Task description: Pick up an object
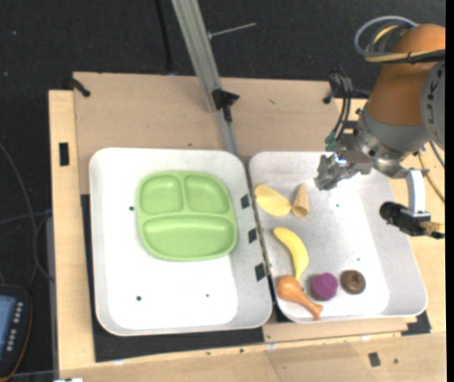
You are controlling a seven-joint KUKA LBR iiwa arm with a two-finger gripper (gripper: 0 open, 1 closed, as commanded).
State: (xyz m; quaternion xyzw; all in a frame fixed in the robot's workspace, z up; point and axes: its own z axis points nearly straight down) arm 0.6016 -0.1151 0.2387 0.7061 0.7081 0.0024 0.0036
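Pincer (328,173) hung over upper part of right white bin (386,293); grip state could not be told. Nearest candidate, small tan cone-shaped toy (299,200), lay just down-left of it, long axis near vertical in view; yellow banana (292,251) further down

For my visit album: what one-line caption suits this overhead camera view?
Robot gripper hovering over the right bin of toy food, near a banana; a green divided plate fills the left bin.
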